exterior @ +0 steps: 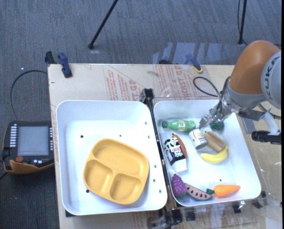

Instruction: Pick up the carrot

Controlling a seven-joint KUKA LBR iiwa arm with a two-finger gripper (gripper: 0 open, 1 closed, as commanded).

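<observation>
Carrot (pixel 226 190) sits untouched at the right bin's (pixel 247 151) near right corner. The pincer (pixel 209 120) hovers far off by the green bottle (pixel 179 125) and hot dog (pixel 214 141); whether it is open can't be told.

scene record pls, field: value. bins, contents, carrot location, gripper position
left bin: holds yellow divided plate
right bin: green bottle, milk carton, hot dog, banana, grapes, watermelon slice, carrot
carrot location: near right corner of right bin, lying flat, beside the watermelon slice
gripper: over far part of right bin, near the bottle and hot dog, well away from carrot
carrot grasped: no
</observation>
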